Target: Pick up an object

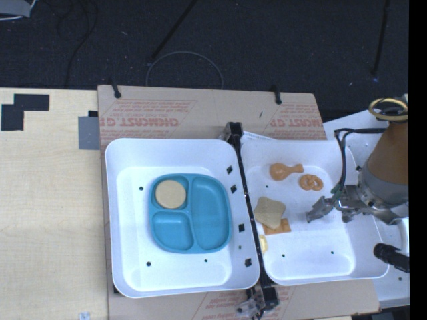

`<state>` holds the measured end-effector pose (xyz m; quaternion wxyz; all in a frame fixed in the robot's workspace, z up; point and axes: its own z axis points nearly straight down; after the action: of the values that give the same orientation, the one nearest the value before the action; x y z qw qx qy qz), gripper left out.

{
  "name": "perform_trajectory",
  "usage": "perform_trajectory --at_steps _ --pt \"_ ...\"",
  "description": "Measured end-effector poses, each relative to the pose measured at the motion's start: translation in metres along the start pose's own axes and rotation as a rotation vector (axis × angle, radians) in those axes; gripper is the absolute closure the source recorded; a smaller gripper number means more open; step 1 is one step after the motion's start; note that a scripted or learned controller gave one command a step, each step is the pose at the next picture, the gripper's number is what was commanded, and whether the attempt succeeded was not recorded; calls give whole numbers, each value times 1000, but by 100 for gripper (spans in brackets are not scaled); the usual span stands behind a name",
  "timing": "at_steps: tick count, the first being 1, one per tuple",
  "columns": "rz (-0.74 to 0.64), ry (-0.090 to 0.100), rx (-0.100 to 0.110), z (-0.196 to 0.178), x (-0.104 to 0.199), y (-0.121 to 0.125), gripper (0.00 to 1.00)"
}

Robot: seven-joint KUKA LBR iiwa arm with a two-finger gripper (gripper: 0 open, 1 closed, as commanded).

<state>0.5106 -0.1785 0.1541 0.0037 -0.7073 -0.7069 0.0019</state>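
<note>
In the right bin (313,262) lie a tan slice of bread on an orange cracker (270,214), an orange pear-shaped piece (285,171) and a small orange pretzel (311,182). My gripper (319,211) hangs low over the right half of this bin, to the right of the bread and below the pretzel, touching none of them. Nothing shows between its fingers. In the left bin (127,179) rests a blue divided plate (190,213) with a round tan cookie (170,194) in its upper-left compartment.
A black divider (242,199) runs between the two bins. Brown cardboard (200,115) lies under and behind them. The arm's orange band (393,155) rises at the right edge, with cables (343,159) looping beside it.
</note>
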Motion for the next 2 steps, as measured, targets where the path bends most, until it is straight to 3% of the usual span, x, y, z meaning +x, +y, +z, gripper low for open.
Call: perform_trajectory --at_steps 1,2 --pt "0 1 1 50 3 -11 0" --pt "6 0 -3 37 1 -10 100"
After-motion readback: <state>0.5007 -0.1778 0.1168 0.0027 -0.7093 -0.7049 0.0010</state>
